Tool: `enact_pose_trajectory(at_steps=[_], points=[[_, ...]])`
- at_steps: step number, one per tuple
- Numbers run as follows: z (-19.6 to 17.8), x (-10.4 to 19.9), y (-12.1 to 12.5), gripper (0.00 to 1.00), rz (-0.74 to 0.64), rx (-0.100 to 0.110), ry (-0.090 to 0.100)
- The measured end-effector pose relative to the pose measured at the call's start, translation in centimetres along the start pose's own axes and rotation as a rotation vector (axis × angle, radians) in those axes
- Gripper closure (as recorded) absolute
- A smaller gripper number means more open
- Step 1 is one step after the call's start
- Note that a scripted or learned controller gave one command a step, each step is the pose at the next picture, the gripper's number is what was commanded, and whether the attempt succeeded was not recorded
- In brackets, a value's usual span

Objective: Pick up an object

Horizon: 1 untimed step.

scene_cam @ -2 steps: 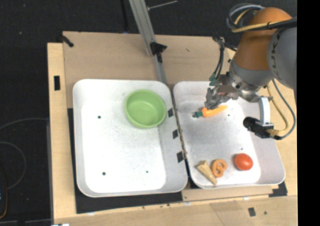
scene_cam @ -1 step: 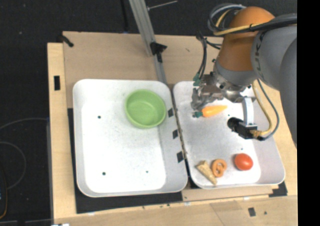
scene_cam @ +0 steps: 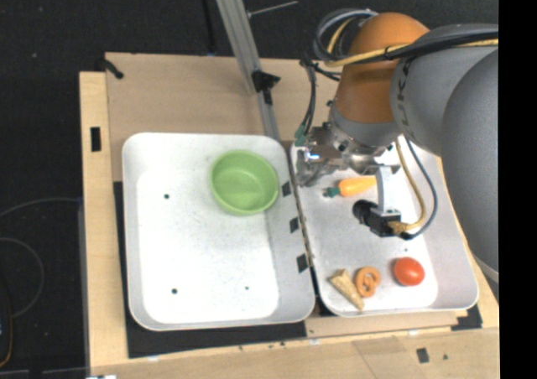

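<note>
Carrot [scene_cam: 356, 188] lies in the right bin [scene_cam: 445, 285] just beside the gripper [scene_cam: 312, 161]; whether it grips anything, I cannot tell.

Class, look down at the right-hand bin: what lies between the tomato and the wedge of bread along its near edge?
A small pretzel lies between the tomato and the bread wedge, touching the bread, seen in the camera view.

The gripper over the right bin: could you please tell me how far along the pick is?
Done: the gripper is low over the right bin, near the carrot. In hand: nothing visibly held. Left: grasping and lifting; the tomato and pretzel lie untouched.
</note>
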<state>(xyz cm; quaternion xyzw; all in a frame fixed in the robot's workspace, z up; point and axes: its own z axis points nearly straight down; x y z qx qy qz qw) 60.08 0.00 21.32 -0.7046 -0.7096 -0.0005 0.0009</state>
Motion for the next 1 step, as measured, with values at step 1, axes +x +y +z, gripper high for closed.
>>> enact_pose_trajectory(at_steps=[1], points=[[0.20, 5.04, -0.93, 1.00, -0.001, 0.001, 0.000]])
